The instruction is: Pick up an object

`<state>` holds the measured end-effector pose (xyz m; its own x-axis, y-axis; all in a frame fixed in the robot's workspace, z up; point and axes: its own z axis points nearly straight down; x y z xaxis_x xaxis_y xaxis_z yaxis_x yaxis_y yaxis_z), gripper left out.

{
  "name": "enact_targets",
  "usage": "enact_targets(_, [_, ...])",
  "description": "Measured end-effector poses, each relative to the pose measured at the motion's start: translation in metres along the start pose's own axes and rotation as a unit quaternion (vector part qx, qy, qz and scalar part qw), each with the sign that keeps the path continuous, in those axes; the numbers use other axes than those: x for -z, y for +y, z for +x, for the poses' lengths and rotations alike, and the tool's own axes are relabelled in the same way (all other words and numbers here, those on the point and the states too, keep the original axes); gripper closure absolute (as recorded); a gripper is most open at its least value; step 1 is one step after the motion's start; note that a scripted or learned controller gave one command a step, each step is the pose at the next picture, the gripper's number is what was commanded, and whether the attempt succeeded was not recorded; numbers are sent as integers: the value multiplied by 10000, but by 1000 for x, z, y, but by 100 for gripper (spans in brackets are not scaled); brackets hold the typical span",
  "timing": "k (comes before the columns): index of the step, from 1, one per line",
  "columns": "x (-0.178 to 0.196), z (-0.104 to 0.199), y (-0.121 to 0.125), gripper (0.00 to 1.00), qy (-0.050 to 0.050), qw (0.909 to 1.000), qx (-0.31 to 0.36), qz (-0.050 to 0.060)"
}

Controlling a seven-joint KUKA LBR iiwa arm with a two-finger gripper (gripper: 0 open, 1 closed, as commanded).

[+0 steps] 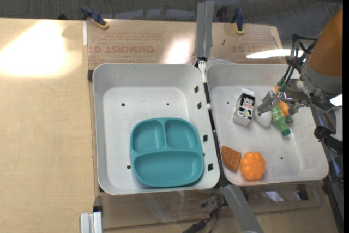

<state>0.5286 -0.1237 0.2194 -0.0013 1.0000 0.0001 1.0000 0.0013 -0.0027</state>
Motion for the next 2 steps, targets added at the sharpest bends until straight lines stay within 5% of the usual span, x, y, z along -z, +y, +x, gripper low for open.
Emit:
enact_targets(1, [-127,-46,23,0,-2,9978,-665,-13])
enact_targets(2, [-116,-43,25,100,15,9979,-644,-26])
